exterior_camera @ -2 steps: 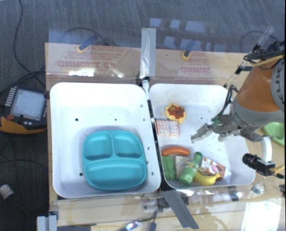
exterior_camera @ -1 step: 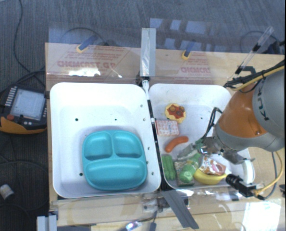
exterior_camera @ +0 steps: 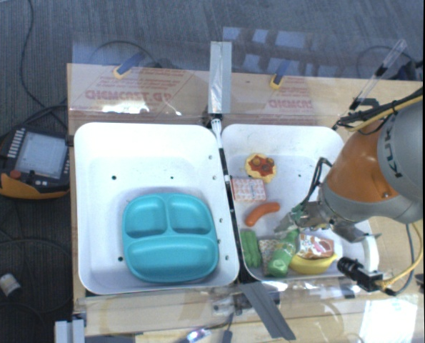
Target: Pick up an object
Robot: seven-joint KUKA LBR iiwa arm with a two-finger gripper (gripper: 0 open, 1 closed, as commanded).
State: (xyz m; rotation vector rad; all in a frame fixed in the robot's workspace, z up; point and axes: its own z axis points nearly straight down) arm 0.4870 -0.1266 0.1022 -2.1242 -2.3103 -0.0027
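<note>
2 bins [exterior_camera: 98, 148] | gripper [exterior_camera: 301, 224] over toys, fingers unclear | banana [exterior_camera: 313, 265] half-hidden

- The arm [exterior_camera: 401, 159] comes in from the right edge of the view, its grey body curved and bulky in the upper right
- An orange band [exterior_camera: 358, 174] wraps the arm just above the wrist, which is a grey section angled down and to the left
- The end effector [exterior_camera: 303, 220] sits at the low left end of the wrist, pointing downward over the right bin
- Its fingers are too small and cluttered to read
- Black and yellow cables run along the arm's upper side
</note>
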